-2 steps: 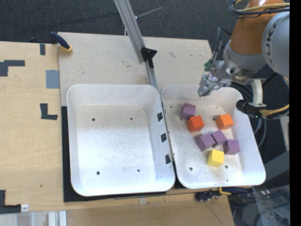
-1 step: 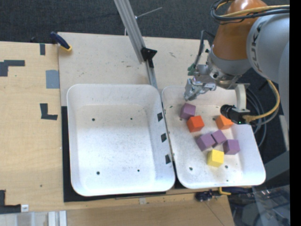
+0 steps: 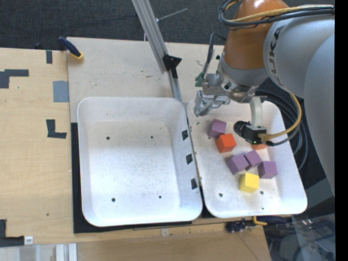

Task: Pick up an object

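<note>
The gripper hangs over the far left corner of the right bin, just above the rim where that bin meets the left bin. Its fingers are small and seen from above against the white wall, so I cannot tell whether they are spread or pressed together; nothing is visible between them.

All the blocks lie in the right bin. A purple cube sits nearest the gripper, just beside and below it, apart from the fingers. An orange cube touches the purple cube's lower right side. Further from the gripper, a cluster of three purple blocks lies close together, and a yellow cube rests just below that cluster. Another small orange piece peeks out beside a black part of the arm's wrist, to the right of the orange cube.

The left bin's floor shows only a few dark dots. Both bins rest on the pale wooden surface.
</note>
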You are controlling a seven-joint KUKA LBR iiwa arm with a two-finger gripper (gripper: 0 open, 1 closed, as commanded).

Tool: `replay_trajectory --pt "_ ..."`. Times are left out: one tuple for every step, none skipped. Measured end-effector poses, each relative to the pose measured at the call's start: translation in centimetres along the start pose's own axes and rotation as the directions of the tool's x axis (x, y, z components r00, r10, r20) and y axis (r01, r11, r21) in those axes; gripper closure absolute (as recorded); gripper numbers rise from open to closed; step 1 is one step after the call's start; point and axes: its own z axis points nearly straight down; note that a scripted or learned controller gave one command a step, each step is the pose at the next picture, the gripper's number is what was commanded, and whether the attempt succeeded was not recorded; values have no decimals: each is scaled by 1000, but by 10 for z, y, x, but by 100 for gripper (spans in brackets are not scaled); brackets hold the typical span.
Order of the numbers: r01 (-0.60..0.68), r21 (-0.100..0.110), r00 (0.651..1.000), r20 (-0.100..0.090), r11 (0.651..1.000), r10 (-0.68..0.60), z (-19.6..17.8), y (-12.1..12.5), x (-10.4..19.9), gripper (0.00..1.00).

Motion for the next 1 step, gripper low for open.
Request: replay_trajectory --pt "-1 3 1000 1 1000 1 22 -7 53 100"
